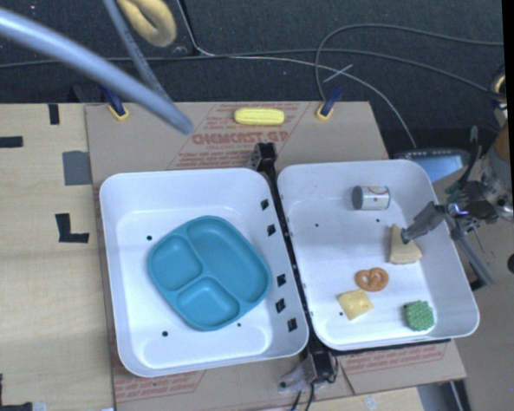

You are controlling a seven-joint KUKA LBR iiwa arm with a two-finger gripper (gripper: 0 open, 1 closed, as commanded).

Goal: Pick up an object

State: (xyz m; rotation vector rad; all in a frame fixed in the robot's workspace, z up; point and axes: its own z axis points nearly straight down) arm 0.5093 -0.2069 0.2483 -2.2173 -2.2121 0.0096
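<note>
Scanning rightward, we find a blue three-compartment plastic tray (208,271) in the left white bin (121,252); the right white bin (301,189) holds a small metal can (371,198), a pretzel (372,279) and a tan bread wedge (405,247). Our gripper (414,225) touches that wedge, presumably targeting it; its grip state we cannot tell.

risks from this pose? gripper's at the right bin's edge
1. The gripper sits at the tan wedge's upper edge, so closing may clip a corner and slip off.
2. The wedge lies near the right bin wall; a push could jam it there.
3. The pretzel is close and might get nudged.
</note>
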